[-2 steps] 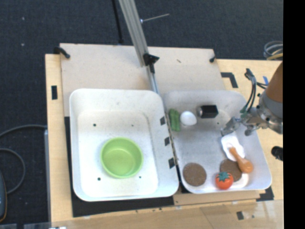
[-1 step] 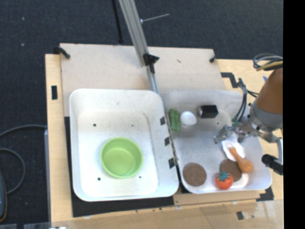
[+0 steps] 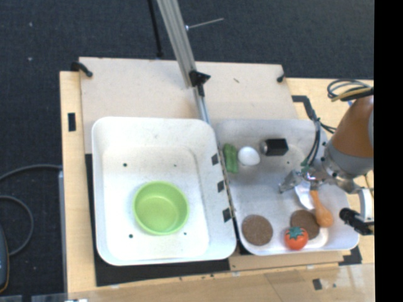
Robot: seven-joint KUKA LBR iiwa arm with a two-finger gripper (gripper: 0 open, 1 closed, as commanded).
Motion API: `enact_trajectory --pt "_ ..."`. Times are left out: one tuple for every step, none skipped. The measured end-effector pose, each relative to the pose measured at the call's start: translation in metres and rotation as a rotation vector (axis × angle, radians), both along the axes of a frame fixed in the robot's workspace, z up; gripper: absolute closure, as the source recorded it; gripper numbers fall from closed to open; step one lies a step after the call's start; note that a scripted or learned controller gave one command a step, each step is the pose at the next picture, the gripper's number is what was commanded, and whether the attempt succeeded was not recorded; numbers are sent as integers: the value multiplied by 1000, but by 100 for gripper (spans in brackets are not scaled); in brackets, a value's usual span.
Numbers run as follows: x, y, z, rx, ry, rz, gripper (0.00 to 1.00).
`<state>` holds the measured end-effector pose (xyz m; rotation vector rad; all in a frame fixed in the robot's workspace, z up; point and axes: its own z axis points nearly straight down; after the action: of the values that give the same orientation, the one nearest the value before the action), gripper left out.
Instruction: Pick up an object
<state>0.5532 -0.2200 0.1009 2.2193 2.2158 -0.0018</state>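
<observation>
My gripper [image 3: 292, 183] hangs low over the right bin [image 3: 264, 137], near its middle right, with the arm's orange band [image 3: 354, 131] above it at the right edge. Nothing shows clearly inside it. Just right of and below the gripper lie an orange carrot-like piece [image 3: 322, 211] and a white scrap [image 3: 303, 198]. A brown disc [image 3: 257, 229], a second brown piece [image 3: 305, 219] and a red tomato [image 3: 296, 238] sit along the bin's near side. A green pod [image 3: 230, 158], a white egg [image 3: 249, 155] and a black cylinder [image 3: 274, 146] lie at the far side.
The left bin [image 3: 119, 143] holds a light green bowl [image 3: 160, 207]. A slanted metal post [image 3: 179, 36] rises from behind the wall between the bins. Cables [image 3: 346, 90] lie at the bench's far right.
</observation>
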Motion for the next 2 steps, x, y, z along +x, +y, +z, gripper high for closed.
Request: enact_trajectory --pt "3 -3 16 -6 -13 -4 100" --pt "-3 -7 78 1 -5 -4 100"
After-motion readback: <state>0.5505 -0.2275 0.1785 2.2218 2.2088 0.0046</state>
